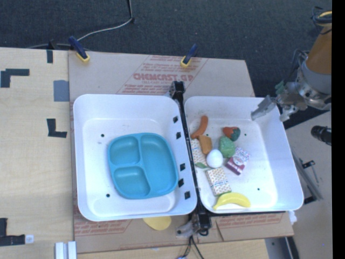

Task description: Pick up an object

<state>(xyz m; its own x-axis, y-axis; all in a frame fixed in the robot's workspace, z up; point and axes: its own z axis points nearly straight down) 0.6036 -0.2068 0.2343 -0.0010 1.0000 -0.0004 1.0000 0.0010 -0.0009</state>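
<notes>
The tool (265,108) hovers over the right bin's (280,161) one o'clock corner; whether it is spread cannot be told. The objects cluster toward the bin's nine o'clock side. The banana (233,200) at six o'clock lies apart, probably the easiest target for a centred descent.

Only legible text: "CHEMCAST" in red caps on the cardboard sheet (161,77) under the bins, printed at a slant, just above the left bin's (81,144) top-right corner. Smaller red lines below it, too blurry to read. Small packets in the right bin (280,144) carry print, too small to make out.
</notes>
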